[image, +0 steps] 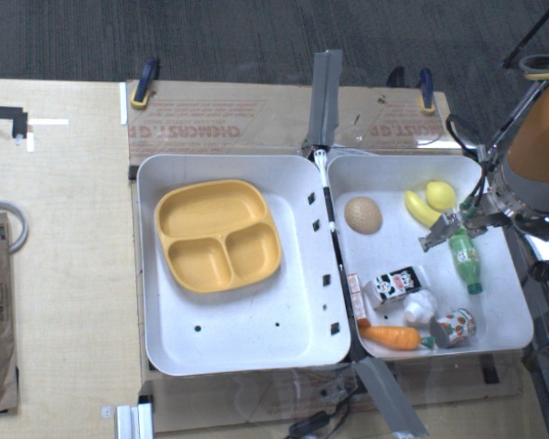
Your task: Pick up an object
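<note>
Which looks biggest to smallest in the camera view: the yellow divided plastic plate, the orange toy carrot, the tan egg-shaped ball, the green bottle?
1. Yellow divided plastic plate, by far the largest.
2. Orange toy carrot and green bottle: similar length, too close to rank.
3. Tan egg-shaped ball, smallest, though rounder.

Bright, even overhead light washes the bench, and the white bins [165, 337] come close to glaring. Shadows are soft and short under the yellow tray [220, 236]. The picture is a touch grainy, small labels smear, and the dark floor at top goes murky.
</note>
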Robot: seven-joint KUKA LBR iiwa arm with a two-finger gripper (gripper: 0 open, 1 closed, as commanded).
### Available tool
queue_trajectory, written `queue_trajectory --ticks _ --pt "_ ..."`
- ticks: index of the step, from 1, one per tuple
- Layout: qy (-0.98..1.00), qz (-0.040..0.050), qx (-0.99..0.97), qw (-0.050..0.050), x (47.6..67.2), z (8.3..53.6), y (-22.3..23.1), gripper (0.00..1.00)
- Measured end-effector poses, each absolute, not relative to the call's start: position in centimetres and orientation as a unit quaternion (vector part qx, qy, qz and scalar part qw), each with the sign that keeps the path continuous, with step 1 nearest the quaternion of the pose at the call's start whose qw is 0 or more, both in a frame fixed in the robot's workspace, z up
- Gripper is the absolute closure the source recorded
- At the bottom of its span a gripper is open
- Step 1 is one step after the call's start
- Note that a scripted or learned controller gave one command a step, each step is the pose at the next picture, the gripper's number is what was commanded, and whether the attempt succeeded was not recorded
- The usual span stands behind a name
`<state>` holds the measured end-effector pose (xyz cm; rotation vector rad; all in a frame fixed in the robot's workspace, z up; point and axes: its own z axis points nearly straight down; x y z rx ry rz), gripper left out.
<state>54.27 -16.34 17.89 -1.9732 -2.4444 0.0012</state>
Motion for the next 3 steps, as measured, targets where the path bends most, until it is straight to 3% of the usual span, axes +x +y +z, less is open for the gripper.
queue_trajectory --ticks 1,2,3 --pt "-0.822 0.0000 -0.569 -0.001 61.0 9.2 -20.4 0.00" --pt "-0.822 -0.0002 -0.569 -0.003 61.1 10.3 -20.5 1.00" --pt "-0.823 0.0002 -0.567 -0.001 62.9 20.6 -17.3 1.00"
